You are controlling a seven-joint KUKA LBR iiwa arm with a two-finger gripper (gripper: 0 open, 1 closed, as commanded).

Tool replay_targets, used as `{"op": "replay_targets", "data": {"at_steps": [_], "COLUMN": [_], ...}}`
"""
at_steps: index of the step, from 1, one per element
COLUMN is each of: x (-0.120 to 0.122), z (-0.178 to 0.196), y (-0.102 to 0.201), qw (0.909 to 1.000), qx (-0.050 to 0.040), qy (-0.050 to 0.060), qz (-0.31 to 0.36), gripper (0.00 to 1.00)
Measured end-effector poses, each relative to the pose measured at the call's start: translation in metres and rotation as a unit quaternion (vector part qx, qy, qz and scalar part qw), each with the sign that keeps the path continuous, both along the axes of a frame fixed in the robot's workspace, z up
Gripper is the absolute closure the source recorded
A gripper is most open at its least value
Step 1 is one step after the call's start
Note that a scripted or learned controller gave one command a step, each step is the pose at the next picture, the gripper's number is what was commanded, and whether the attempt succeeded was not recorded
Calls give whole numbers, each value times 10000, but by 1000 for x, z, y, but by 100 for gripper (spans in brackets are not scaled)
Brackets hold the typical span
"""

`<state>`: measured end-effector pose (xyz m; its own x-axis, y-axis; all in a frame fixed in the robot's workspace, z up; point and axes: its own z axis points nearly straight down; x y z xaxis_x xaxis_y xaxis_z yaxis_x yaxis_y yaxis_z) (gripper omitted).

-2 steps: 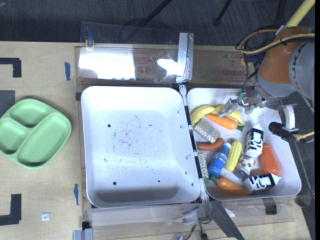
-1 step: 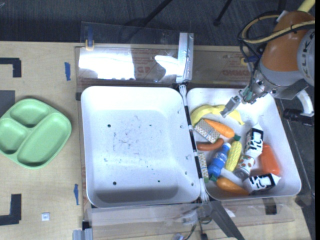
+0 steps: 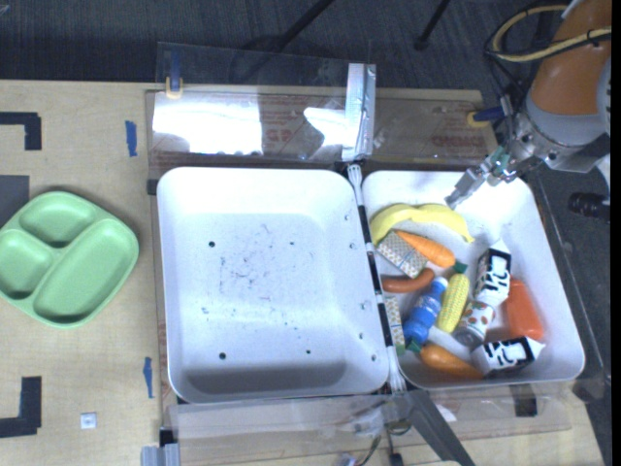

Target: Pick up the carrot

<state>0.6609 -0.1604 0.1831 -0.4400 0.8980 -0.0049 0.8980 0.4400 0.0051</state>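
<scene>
An orange carrot lies in the right bin, just below a yellow banana and beside a grey grater-like piece. A second orange carrot-like piece rests near the bin's front wall. My gripper hangs over the bin's back edge, up and to the right of the carrot and apart from it. The grey and orange arm comes in from the upper right.
The right bin also holds a corn cob, a blue bottle, a reddish sausage, an orange-red piece and two black-and-white items. The left bin adjoins it. A green divided plate sits far left.
</scene>
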Motion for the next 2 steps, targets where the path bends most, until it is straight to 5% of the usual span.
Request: {"op": "replay_targets", "data": {"at_steps": [1,2], "x": [-13,-74], "z": [-53,-88], "y": [62,44], "qw": [9999,10000], "qx": [11,12], "qy": [27,-71], "qz": [154,45], "gripper": [0,0]}}
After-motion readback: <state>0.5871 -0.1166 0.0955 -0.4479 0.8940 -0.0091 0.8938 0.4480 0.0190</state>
